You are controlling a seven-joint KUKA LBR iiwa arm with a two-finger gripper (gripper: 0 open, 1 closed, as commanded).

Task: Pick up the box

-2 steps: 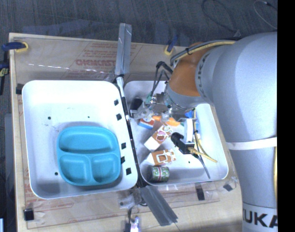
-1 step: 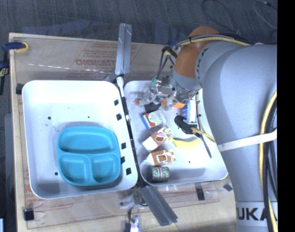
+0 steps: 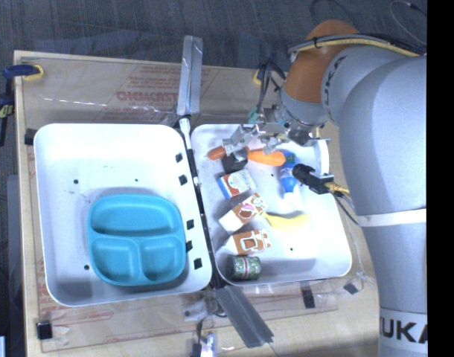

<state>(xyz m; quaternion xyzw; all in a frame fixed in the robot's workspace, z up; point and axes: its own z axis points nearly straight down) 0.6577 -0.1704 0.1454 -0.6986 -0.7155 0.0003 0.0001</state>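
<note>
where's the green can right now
The green can lies on its side at the near edge of the right bin, just below a small box and close to the divider between the two bins.

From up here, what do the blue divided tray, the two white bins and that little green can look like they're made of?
The blue three-compartment tray looks like moulded plastic: one even colour, rounded edges, dull sheen. The white shallow bins also look plastic, smooth with glossy highlights and rounded corners. The small green can lying on its side is probably metal or a toy copy of one; its printed wrap hides the surface.
</note>
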